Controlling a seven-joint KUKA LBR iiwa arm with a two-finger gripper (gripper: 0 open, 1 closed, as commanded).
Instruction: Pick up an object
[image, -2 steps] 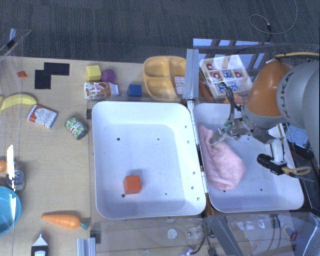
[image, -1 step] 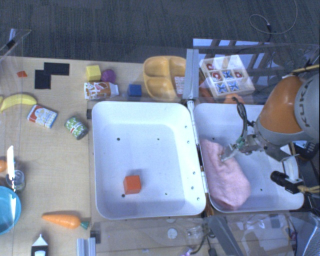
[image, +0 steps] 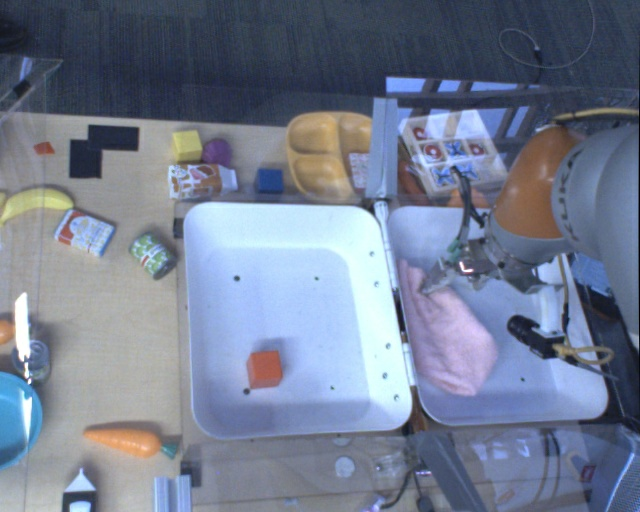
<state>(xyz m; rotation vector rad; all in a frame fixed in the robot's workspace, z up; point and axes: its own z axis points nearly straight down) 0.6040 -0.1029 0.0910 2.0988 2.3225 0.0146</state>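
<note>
**Gripper working at the pink cloth in the right bin**

Pink cloth (image: 447, 335) is lying crumpled along the left side of the right bin (image: 560, 400), its upper end reaching up to the gripper (image: 447, 275). The arm is leaning in from the right with its wrist tilted toward the cloth, presumably because soft fabric needs a low, slanted approach; whether the jaws are spread or pinching fabric cannot be told, since the wrist is hiding them. An orange block (image: 265, 368) is sitting alone in the left bin (image: 300, 240), well apart from the gripper. Outside the bins, a carrot (image: 125, 440), a banana (image: 35, 203) and a yellow dish (image: 325, 155) are resting on the bench. Only the dividing rims between the bins are standing between the arm and the block.
</note>
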